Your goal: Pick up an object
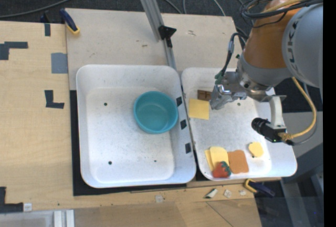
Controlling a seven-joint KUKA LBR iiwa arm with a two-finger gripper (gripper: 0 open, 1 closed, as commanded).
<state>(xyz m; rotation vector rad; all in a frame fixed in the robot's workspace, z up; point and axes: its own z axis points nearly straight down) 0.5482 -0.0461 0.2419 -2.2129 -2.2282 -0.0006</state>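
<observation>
Just beside the gripper (219,99) lies a flat yellow square (199,109).

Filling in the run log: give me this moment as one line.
hand: over right bin, by yellow square | nothing seen held | bowl: left bin
</observation>
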